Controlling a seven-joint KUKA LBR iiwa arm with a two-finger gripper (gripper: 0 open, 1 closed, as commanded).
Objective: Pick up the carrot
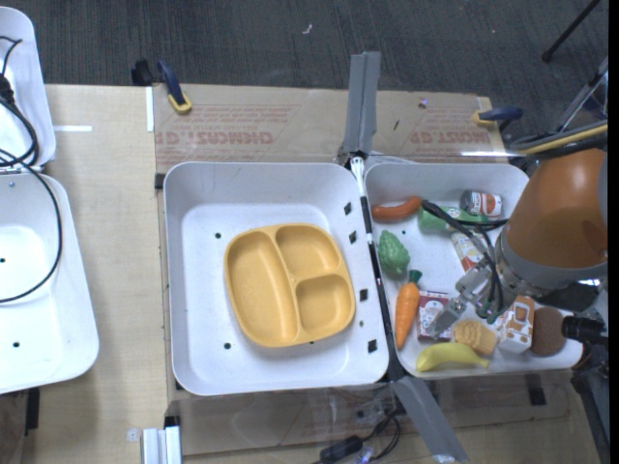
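Observation:
The carrot point(406, 310), orange with a green top, lies upright along the left wall of the right bin point(379, 177), its tip pointing toward the front. My gripper point(453, 307) hangs low in the same bin, just right of the carrot, over a small red and white box point(431, 308). It stands beside the carrot, apart from it by a small gap. The arm's orange band point(563, 211) covers the bin's right part.
Around the carrot lie a green leafy vegetable point(393, 254), a red sausage point(397, 208), a can point(482, 202), a banana point(452, 357), a waffle point(474, 334) and a carton point(517, 322). The left bin point(193, 259) holds a yellow divided plate point(290, 283).

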